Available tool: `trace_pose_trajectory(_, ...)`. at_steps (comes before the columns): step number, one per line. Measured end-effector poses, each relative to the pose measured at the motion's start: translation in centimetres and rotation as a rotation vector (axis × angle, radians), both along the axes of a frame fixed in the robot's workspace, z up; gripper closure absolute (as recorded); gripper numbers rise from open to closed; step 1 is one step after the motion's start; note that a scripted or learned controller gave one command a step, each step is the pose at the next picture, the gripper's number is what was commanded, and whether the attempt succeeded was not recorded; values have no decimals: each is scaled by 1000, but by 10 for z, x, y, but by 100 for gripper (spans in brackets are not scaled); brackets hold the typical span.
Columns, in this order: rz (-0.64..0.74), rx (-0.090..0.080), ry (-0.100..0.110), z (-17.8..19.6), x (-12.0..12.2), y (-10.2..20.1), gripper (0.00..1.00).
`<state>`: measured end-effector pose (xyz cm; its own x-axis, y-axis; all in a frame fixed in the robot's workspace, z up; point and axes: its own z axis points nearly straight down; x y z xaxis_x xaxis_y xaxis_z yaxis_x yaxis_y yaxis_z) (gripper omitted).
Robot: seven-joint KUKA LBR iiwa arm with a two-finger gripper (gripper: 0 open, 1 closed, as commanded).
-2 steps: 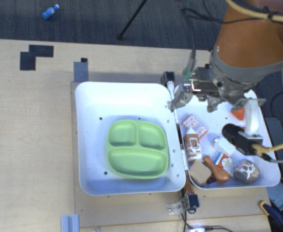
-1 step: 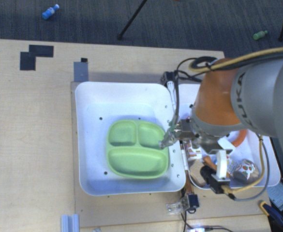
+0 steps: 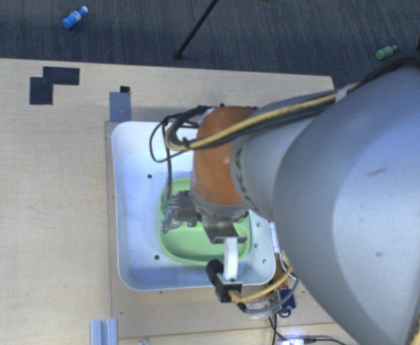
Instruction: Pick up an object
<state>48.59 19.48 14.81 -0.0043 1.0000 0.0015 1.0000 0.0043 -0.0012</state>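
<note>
A light green, rounded flat object [image 3: 184, 241] lies in the white bin [image 3: 134, 192], toward its near right part. My gripper [image 3: 175, 218] reaches down over the green object's upper left side, right at or just above its surface. The grey arm with its orange band [image 3: 220, 157] covers much of the green object and the right half of the bin. The fingertips are hidden among the wrist parts and cables.
The bin's left half shows bare white floor. A grey bracket [image 3: 120, 106] stands at the bin's far left corner. Black markers [image 3: 52, 85] lie on the wooden bench at the far left. Small items lie on the dark carpet beyond.
</note>
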Motion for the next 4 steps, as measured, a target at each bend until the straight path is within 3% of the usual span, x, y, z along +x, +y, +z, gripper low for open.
trace_pose_trajectory(1, 1, 7, -11, -59, 112, -61, 0)
trace_pose_trajectory(2, -4, 2, -20, -58, 83, -63, 0)
trace_pose_trajectory(3, -3, -1, -4, 37, 62, -87, 0)
trace_pose_trajectory(4, 4, 0, -3, 47, 62, -87, 100)
